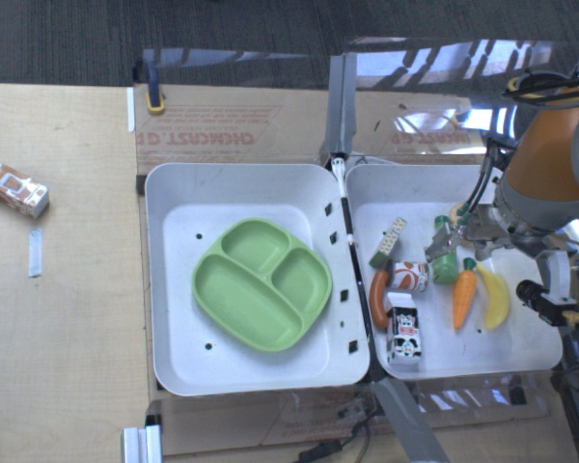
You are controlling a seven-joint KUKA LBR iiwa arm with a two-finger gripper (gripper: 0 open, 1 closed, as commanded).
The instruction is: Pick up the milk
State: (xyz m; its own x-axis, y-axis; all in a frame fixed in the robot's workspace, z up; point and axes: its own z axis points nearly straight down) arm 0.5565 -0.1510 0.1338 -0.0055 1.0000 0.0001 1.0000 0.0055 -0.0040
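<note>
White bins sit side by side at the centre of the frame on a wooden desk. The left bin carries a green divided plate. The right bin carries the small items. The milk, a small black-and-white carton, lies near the lower left of the right bin, just beside a red sausage on its upper left. Above the milk rests a small can on its side, and above that a striped wrapped bar. Toward the right of this bin lie a carrot and a banana, next to each other. A green object lies just left of the carrot's top.

At the right edge of the frame the grey arm with its orange band reaches down into the right bin. The pincer sits over the green object and the carrot top, well apart from the milk. Whether it is apart or together cannot be told, nor whether it touches anything. At the left edge of the frame a small orange-and-white carton lies on the desk.
</note>
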